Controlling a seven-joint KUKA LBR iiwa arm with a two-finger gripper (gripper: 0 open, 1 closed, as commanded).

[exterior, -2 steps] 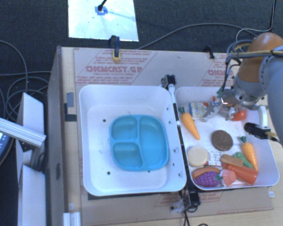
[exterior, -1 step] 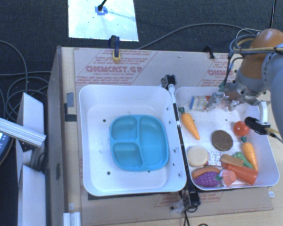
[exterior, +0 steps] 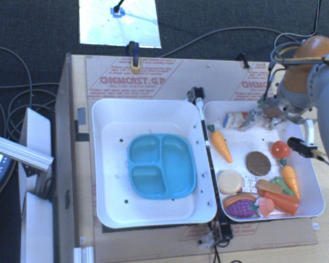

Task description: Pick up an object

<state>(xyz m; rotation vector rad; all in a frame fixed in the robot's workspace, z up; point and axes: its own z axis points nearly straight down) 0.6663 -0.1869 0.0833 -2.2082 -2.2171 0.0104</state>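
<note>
The right bin (exterior: 312, 204) holds toy foods: an orange carrot (exterior: 220, 145), a brown disc (exterior: 258, 163), a red tomato (exterior: 280, 149), a small carrot (exterior: 290, 179), a pale round bun (exterior: 229, 181), purple grapes (exterior: 241, 207) and a red sausage (exterior: 285, 201). A small blue, white and red packet (exterior: 234, 119) lies at the bin's far side. My gripper (exterior: 260, 115) hangs low over that far side, just right of the packet. Nothing shows as lifted.
The left bin (exterior: 107, 147) holds a blue divided plate (exterior: 162, 165). The rim between the two bins (exterior: 205, 147) runs just left of the carrot. Cables (exterior: 22, 81) lie on the dark floor to the left, and a pale sheet (exterior: 119, 15) lies behind the bench.
</note>
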